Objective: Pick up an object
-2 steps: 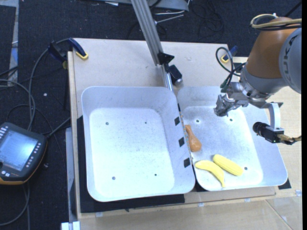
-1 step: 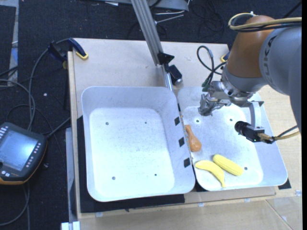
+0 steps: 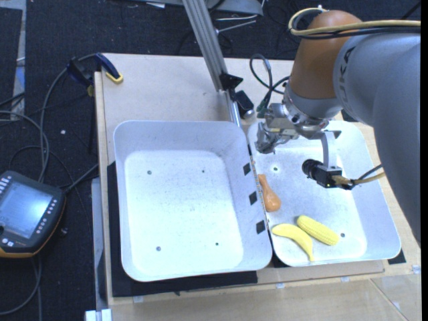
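Note:
In the right bin (image 3: 364, 199) lie an orange pear-shaped toy (image 3: 268, 192) against the left wall, a yellow banana (image 3: 295, 238) near the front, and a yellow corn cob (image 3: 317, 230) just right of it. My gripper (image 3: 266, 141) hangs over the bin's back left corner, above and behind the orange toy. Nothing shows between its fingers.
The left bin (image 3: 180, 199) lies beside the right one. A metal camera pole (image 3: 208, 39) rises behind the bins' shared edge. Cables and a small black unit (image 3: 321, 172) hang from the wrist over the right bin. A teach pendant (image 3: 23, 212) sits off the bench at left.

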Robot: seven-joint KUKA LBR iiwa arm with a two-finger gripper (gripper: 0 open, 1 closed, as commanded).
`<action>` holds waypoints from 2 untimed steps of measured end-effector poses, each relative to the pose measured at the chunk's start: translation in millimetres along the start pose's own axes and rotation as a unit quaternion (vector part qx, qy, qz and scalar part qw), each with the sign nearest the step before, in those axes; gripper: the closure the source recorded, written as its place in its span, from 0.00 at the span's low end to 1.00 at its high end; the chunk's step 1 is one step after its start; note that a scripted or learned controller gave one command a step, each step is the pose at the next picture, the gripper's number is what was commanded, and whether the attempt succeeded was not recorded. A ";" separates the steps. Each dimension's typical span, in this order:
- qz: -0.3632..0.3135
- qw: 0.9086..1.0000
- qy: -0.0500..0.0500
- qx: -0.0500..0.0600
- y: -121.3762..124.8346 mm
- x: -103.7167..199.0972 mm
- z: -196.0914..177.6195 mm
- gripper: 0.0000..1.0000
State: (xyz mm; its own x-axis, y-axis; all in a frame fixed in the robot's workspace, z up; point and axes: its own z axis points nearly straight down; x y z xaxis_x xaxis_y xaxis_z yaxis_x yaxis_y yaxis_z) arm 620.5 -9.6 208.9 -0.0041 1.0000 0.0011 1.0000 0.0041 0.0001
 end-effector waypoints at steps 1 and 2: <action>0.000 1.000 0.000 0.000 18.1 45.6 -1.7 1.00; 0.000 1.000 0.000 0.000 19.7 103.6 -4.5 1.00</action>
